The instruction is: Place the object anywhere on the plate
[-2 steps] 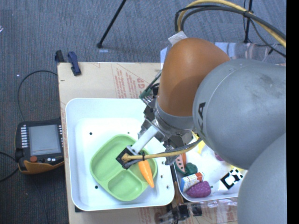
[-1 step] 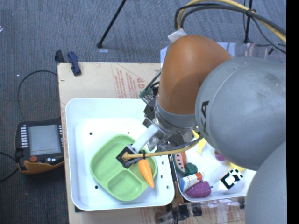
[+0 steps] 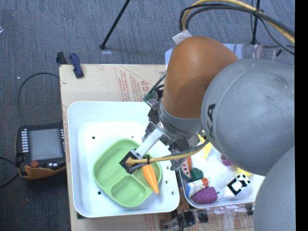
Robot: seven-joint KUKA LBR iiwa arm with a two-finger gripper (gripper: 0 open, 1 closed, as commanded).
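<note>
I am watching the carrot lying along the green plate's right side in the left bin. The gripper is hovering close by, and I cannot tell how open it is.

- grey arm: one dark letter, looks like an "A", the rest is hidden
- cardboard: red print, too skewed to read
- black-and-white square marker: pattern only, no words

A grey teach pendant lies on the carpet left of the bench. A blue clamp sits at the bench's far left corner. In the right bin, purple toy grapes lie just beside a small white, red and blue container, near a black-and-white marker tag.
</note>
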